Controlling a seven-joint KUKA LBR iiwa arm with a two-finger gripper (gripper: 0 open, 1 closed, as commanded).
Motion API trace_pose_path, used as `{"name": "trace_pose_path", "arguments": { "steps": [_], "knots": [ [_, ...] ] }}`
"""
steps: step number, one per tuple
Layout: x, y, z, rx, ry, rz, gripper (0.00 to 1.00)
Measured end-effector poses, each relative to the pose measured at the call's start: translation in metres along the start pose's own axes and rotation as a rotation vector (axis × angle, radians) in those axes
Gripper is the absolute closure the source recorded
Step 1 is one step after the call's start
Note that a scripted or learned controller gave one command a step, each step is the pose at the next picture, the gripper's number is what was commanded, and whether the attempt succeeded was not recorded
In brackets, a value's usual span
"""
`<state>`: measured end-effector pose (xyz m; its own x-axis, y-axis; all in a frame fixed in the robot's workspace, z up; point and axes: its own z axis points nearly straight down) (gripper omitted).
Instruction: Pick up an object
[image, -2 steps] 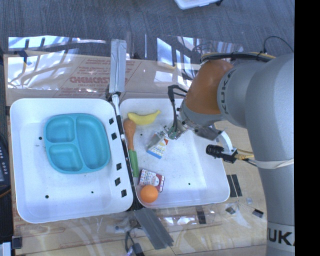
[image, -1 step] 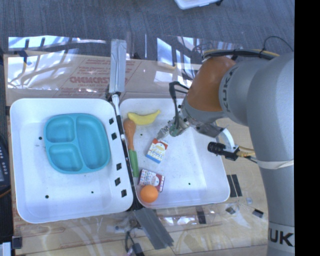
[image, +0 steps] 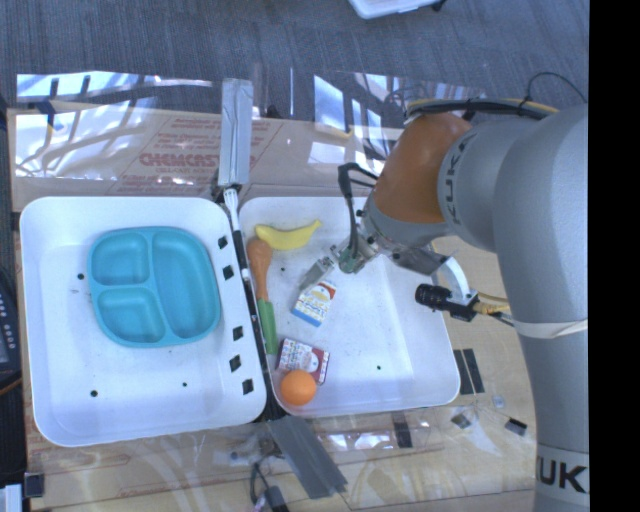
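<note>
My gripper (image: 328, 268) hangs low in the right bin (image: 420, 345), just above a small white and blue carton (image: 314, 302) with a red patch. A yellow banana (image: 287, 235) lies at the bin's far left corner. A carrot (image: 262, 285) with a green stem runs along the left wall. Near the front left corner sit a red and white packet (image: 303, 358) and an orange (image: 297, 388). The grey arm with its orange band (image: 420, 170) reaches in from the right.
A blue divided plate (image: 153, 284) lies in the left bin (image: 60, 390). A black cable and connector (image: 445, 298) hang off the arm over the right bin's right side. A clear plastic sheet covers the bench behind the bins.
</note>
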<state>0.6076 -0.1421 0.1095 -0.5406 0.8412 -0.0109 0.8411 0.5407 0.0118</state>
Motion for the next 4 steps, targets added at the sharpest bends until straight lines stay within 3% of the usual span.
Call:
{"name": "trace_pose_path", "arguments": {
  "steps": [1,2,3,4],
  "knots": [
    [0.043,-0.02,0.011,0.004,0.003,0.037,0.0],
    [0.096,0.027,-0.084,0.01,0.011,-0.109,0.0],
    [0.059,-0.018,0.013,0.016,0.016,-0.197,0.0],
    [0.059,-0.017,0.004,0.016,0.017,-0.202,1.0]
  ]
}}
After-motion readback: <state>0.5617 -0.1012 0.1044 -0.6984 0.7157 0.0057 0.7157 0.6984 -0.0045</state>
